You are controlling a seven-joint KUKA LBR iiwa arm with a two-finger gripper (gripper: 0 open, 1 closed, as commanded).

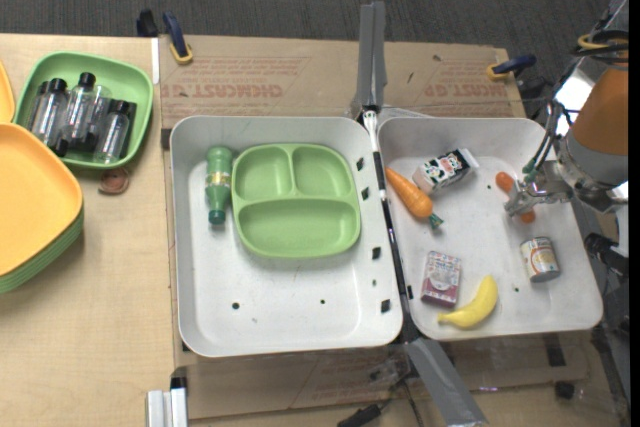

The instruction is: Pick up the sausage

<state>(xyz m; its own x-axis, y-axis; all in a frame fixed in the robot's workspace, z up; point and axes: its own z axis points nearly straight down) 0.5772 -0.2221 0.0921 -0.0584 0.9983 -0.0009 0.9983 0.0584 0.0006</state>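
The sausage is a small red-orange piece lying in the right bin near its right wall. Part of it is covered by the gripper. My gripper reaches in from the right and sits low over the sausage's right end, touching or nearly touching it. The grey arm with its orange band rises behind it at the right edge of the view. From this angle I cannot make out whether the sausage is held.
In the right bin lie a carrot, a milk carton, a small can, a pink box and a banana. The left bin holds a green divided tray and a green bottle.
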